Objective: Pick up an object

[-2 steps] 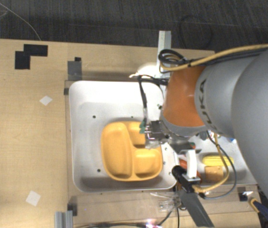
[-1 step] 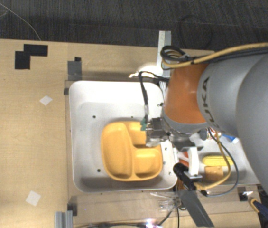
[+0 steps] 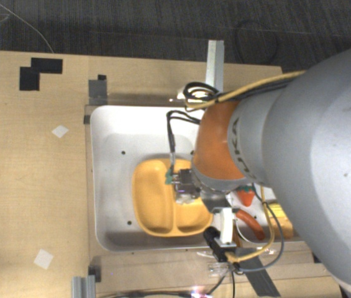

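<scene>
While the arm [image 3: 299, 166] looms, a yellow dish [image 3: 156, 197] lies in the left bin [image 3: 110, 166].

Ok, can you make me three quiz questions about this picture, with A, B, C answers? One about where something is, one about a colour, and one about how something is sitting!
1. Where is the yellow dish?
A. In the left bin
B. On the dark floor
C. On top of the arm

2. What colour is the band on the arm?
A. Green
B. Orange
C. Blue

3. How does the dish sit?
A. Open side up
B. Upside down
C. Standing on its edge

Answers: 1 A, the dish lies on the white bin's floor. 2 B, an orange ring wraps the grey arm above the wrist. 3 A, you can see into its two hollows.
</scene>
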Robot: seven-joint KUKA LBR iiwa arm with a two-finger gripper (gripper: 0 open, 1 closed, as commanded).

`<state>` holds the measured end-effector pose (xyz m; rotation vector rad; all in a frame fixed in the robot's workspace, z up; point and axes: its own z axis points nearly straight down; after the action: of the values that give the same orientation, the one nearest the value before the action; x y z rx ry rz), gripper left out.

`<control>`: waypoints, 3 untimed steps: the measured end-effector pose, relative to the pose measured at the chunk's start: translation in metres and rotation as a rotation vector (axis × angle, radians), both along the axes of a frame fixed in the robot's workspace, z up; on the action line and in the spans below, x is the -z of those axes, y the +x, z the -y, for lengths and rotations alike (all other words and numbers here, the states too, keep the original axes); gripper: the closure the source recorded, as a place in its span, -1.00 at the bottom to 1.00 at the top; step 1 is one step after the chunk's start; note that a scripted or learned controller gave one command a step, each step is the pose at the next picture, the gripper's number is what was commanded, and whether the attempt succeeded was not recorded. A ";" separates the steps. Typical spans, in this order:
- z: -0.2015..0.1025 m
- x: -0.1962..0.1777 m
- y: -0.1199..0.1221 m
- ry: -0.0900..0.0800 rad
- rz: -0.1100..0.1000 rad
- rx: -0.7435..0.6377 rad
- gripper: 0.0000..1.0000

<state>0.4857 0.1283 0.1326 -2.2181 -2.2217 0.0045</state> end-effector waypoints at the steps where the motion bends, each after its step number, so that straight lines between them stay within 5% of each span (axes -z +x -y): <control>1: 0.005 0.021 0.021 0.016 0.024 0.206 1.00; 2: -0.026 0.022 0.038 0.001 0.028 0.147 1.00; 3: -0.005 0.036 0.011 0.015 0.035 0.204 1.00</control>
<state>0.4964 0.1332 0.0967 -2.4435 -1.9931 -0.0512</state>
